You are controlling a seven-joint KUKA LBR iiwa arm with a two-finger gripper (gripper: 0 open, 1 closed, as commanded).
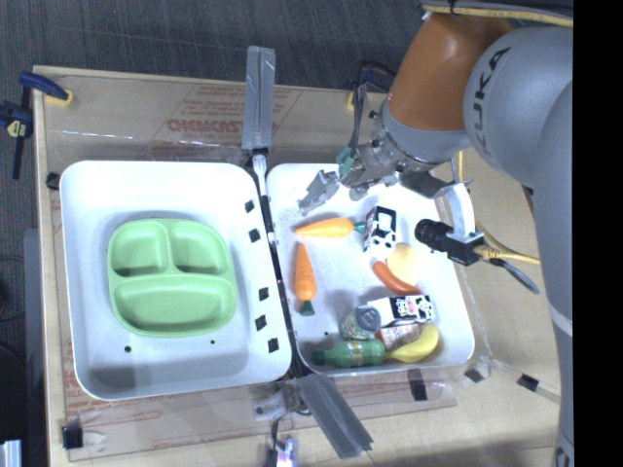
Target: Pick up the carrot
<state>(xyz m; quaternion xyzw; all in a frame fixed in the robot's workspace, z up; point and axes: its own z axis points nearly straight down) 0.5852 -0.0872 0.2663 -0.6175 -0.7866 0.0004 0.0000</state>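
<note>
The carrot (304, 272) was left lying near the right bin's (458, 290) left wall; the jaws (326, 188), whose state could not be told, were hung above its far edge.

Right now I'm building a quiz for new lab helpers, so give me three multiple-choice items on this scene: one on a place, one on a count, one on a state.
1. Where does the green divided plate lie?
A. in the left bin
B. in the right bin
C. on the bench outside the bins

2. How many orange carrots lie in the right bin?
A. none
B. two
C. four

3. How does the green bottle rest?
A. upright
B. on its side
C. hanging from the pincer

Key:
1 A, the plate sits in the middle of the left bin.
2 B, one carrot lies crosswise and another carrot lies lengthwise near the divider.
3 B, the bottle lies flat along the near wall, beside the banana.
</note>
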